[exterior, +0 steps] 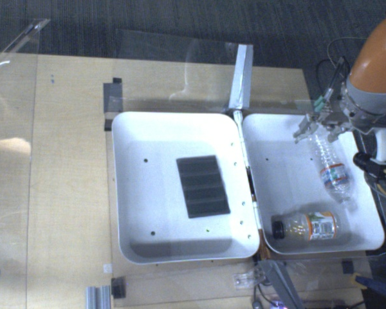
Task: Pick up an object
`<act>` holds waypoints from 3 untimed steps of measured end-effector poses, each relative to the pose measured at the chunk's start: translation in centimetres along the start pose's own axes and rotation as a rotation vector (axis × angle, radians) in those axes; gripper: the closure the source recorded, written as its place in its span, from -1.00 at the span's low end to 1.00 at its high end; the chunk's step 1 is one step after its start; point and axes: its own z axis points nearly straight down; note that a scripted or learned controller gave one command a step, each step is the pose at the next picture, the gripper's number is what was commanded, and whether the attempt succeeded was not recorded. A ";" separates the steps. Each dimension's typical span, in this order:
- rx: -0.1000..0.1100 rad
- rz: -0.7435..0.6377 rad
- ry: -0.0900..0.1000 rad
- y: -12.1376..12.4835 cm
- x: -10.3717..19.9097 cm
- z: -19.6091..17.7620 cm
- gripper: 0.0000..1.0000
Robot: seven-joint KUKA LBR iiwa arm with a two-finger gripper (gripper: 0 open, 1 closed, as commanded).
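Because the arm comes in from the right, all the action is on that side.

Arm: the grey arm with the orange band [375, 63] hangs over the far right part of the right bin [270, 140].

Gripper: the gripper [318, 126] points down at the far end of the clear bottle. I cannot tell if its fingers are wide, narrow or holding anything, because they are small and blurry.

Clear bottle: the clear bottle [333, 171] lies on its side in the right bin, with one end close under the gripper. I think this is the thing the arm is going for, since it is the nearest one.

Brown bottle: the brown bottle [305, 226] lies flat by the near wall of the right bin, apart from the clear one. It looks easy to reach too.

Dark pad: the dark ribbed pad [202, 186] lies flat in the middle of the left bin [135, 134], well away from the arm.

In the way: the right bin's far wall is close to the gripper. The clear bottle is round, so it may roll or slip.
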 end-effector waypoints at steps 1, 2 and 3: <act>-0.008 -0.206 -0.006 -0.9 -5.3 5.7 -1.00; -0.009 -0.274 -0.005 -0.5 -5.7 11.4 -1.00; -0.017 -0.275 -0.006 -0.2 -5.6 10.1 1.00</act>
